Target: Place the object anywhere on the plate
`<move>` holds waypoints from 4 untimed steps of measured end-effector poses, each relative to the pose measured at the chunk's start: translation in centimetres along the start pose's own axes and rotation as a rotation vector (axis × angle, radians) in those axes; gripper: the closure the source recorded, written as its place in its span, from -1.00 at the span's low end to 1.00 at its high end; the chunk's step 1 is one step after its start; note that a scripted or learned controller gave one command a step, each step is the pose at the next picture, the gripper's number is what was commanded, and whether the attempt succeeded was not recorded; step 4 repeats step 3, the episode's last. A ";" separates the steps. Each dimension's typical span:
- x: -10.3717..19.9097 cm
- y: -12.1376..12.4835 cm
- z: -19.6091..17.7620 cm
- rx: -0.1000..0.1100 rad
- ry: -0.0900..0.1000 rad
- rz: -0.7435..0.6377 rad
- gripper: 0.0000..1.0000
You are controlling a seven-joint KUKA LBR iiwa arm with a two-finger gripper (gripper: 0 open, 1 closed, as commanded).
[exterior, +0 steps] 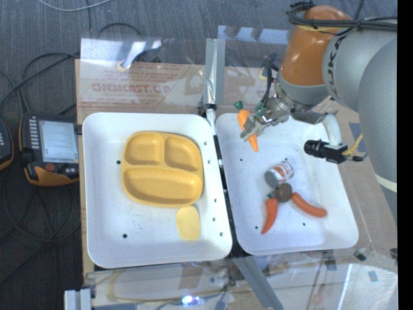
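Just right of the yellow sectioned plastic plate [161, 168], over the right white bin's [335, 234] far-left corner, the hand [260, 120] pinches a small orange toy carrot [248, 132] mid-body; it looks light, rigid and slippery, so a central hold suits it.

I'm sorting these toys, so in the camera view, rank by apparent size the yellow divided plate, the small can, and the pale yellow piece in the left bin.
1. yellow divided plate
2. pale yellow piece
3. small can, slightly smaller, so that order is unsure
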State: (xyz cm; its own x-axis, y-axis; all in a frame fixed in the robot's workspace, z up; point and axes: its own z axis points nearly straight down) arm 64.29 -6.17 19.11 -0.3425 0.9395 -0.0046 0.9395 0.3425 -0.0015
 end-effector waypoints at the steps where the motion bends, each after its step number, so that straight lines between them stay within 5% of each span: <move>1: 7.4 1.6 0.8 -0.001 0.004 -0.073 1.00; 2: 14.7 0.5 0.7 0.000 0.005 -0.018 1.00; 3: 14.7 0.5 0.7 0.000 0.006 -0.018 -1.00; 4: 14.7 0.5 0.7 0.000 0.006 -0.018 -1.00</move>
